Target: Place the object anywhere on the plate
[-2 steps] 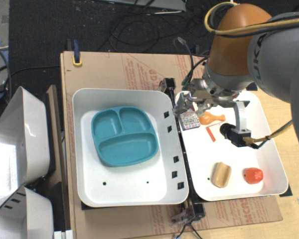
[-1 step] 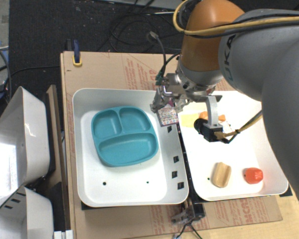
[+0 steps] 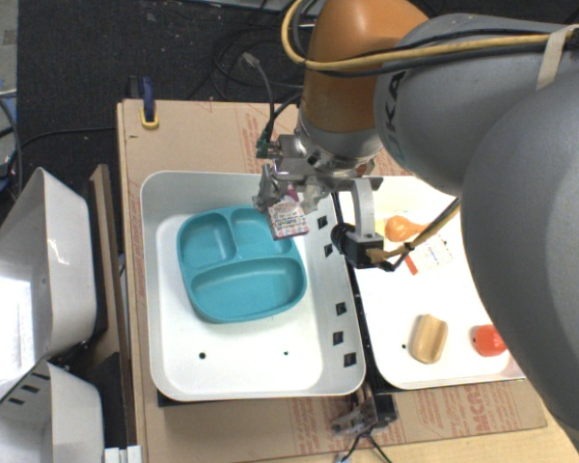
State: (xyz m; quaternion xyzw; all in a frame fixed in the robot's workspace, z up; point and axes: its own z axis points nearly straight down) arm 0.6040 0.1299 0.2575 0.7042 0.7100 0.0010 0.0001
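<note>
Teal plastic marks the plate (image 3: 239, 265), a three-compartment tray lying flat in the left white bin (image 3: 174, 355). In the camera view the gripper (image 3: 288, 196) hangs over the plate's upper right corner, at the end of the grey arm with its orange band (image 3: 362, 37) that comes in from the right. Just below the gripper's metal parts sits a small object (image 3: 289, 221), white with pink and dark print like a label or packet, tilted and overlapping the plate's upper right compartment. It looks to be at the gripper's tip, but the wrist hardware hides the contact, so I cannot tell whether the gripper is apart, together, or clamped on it, nor whether the object rests on the plate or hangs above it.

The right white bin (image 3: 444, 369) touches the left one along their shared wall. In it lie an orange piece (image 3: 401, 228) near the top, a tan cylinder (image 3: 427, 339) lower down, and a red-orange piece (image 3: 486, 340) beside that. Black cables (image 3: 362, 244) hang from the wrist across the shared wall. Both bins sit on a brown cardboard-covered surface (image 3: 203, 133).
</note>
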